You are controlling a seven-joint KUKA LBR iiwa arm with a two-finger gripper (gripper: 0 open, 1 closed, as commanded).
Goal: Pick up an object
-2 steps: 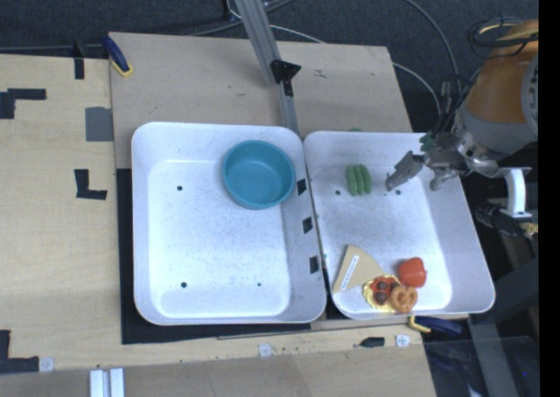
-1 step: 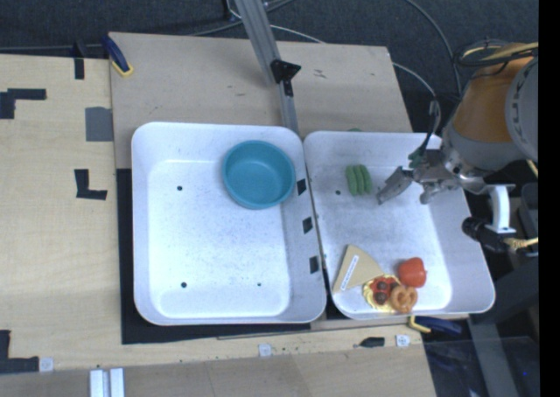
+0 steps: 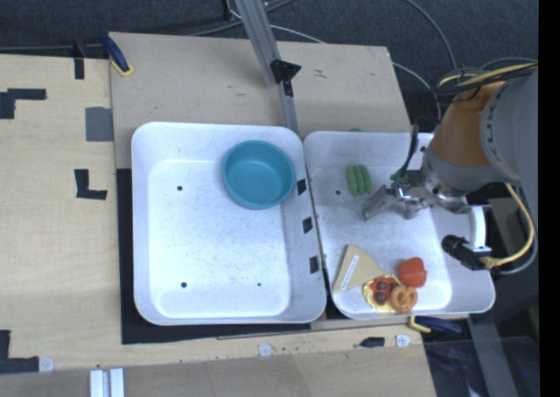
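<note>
My gripper [image 3: 378, 205] hangs over the middle of the right bin [image 3: 455, 299], reaching in from the right. A small green ribbed object [image 3: 357, 179] lies just up and left of it, a short gap away. Lower in the same bin lie a tan wedge-shaped slice [image 3: 353, 268], a red tomato-like piece [image 3: 412, 271] and a yellow and orange toy food piece [image 3: 389, 293]. A blue bowl [image 3: 258, 174] sits at the top of the left bin [image 3: 166, 299]. I see nothing held in the gripper.
A grey pole [image 3: 262, 28] slants down from the top to the seam between the bins. Cables loop behind the right bin. The arm's orange band [image 3: 464, 128] and grey body crowd the right bin's right side.
</note>
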